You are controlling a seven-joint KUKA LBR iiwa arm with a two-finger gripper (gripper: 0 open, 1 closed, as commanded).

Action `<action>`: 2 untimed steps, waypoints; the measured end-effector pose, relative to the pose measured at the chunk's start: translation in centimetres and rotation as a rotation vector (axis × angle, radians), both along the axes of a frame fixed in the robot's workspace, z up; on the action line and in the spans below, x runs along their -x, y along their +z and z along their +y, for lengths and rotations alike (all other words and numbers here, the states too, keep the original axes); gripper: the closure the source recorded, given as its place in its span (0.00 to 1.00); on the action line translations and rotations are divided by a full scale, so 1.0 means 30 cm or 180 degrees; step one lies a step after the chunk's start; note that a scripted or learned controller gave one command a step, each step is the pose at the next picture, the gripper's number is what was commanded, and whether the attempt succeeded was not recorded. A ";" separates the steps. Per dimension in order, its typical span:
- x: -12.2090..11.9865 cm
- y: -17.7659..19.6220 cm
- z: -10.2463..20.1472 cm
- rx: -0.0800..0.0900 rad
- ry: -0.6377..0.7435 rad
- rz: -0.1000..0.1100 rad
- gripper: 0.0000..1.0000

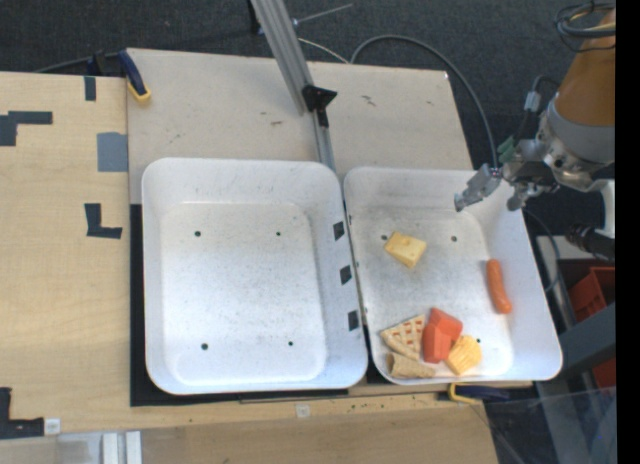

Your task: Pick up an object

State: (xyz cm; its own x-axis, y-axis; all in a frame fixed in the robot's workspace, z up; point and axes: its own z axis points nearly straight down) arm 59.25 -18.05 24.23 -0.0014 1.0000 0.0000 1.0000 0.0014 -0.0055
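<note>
at the lower edge of the right bin (520, 252) lie a waffle piece (404, 336), a red block (441, 335) and a yellow wedge (464, 356), bunched and touching. higher in that bin sit an orange carrot (498, 286) by the right wall and a yellow cheese chunk (405, 249) mid-bin. at the bin's upper right corner the gripper (492, 188) hangs with fingers apart, gripping nothing.

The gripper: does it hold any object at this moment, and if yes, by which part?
Nothing is held. The gripper hangs over the right bin's upper right edge with nothing between its fingers; the yellow block and orange stick lie apart from it.

Wooden bench (60, 252), dark floor (450, 2)
</note>
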 end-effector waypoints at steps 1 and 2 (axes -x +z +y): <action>0.037 -0.174 -0.005 -0.0002 -0.0003 0.0006 0.00; 0.040 -0.322 0.011 -0.0001 0.0001 0.0003 0.00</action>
State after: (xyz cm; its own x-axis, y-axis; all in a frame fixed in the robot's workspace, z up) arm 58.04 -17.72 14.56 -0.0016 1.0000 0.0004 1.0000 0.0016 -0.0063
